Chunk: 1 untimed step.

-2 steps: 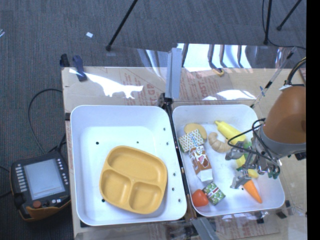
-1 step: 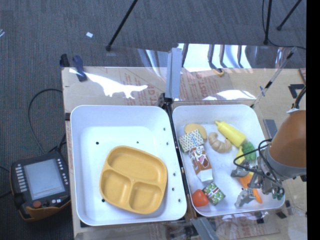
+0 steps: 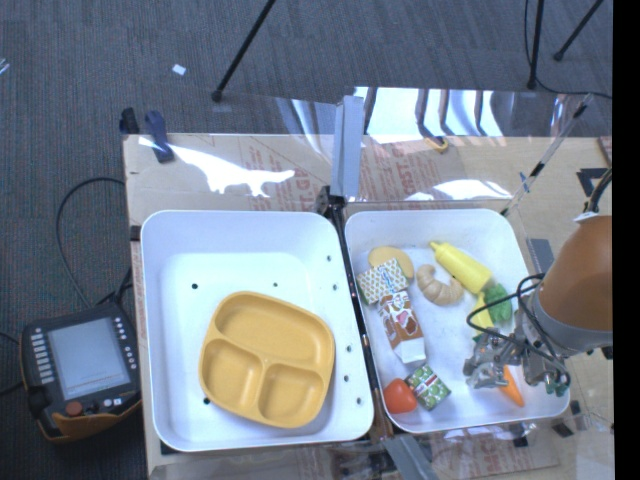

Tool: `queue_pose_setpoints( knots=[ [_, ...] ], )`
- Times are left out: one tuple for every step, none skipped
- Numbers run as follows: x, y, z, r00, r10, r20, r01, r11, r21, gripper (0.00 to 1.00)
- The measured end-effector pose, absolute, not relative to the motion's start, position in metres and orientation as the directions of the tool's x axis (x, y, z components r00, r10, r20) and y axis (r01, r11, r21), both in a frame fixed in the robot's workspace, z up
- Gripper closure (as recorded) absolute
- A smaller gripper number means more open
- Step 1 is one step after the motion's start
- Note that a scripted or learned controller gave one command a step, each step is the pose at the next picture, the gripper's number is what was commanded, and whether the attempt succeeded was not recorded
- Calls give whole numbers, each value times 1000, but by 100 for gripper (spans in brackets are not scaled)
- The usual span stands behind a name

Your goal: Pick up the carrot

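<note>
Right bin (image 3: 500, 223): one carrot (image 3: 512, 388) at 4 o'clock, just beside the gripper (image 3: 488, 366); grip state cannot be told. One tomato (image 3: 399, 396), two small cartons, one croissant (image 3: 440, 286), one yellow bottle (image 3: 460, 265). Arm (image 3: 585, 288) enters from 3 o'clock, cut off. Left bin (image 3: 180, 248): one yellow tray (image 3: 266, 358).

The arm (image 3: 590, 288) was cut off by the right edge. The gripper (image 3: 515, 366) covered the top of the carrot (image 3: 513, 389), and its fingers blurred into the clutter. A green item (image 3: 497, 305) was partly hidden behind the arm's cables. The pendant (image 3: 80, 368) screen was unreadable.
</note>
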State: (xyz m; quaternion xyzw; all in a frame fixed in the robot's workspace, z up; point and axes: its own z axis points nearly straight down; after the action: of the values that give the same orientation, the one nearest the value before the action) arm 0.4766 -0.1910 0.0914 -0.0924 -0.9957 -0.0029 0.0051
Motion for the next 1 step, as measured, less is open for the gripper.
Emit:
queue_pose_setpoints(
  knots=[
    [477, -173, 120, -928, 372, 4, 372, 928, 1, 100]
  ],
)
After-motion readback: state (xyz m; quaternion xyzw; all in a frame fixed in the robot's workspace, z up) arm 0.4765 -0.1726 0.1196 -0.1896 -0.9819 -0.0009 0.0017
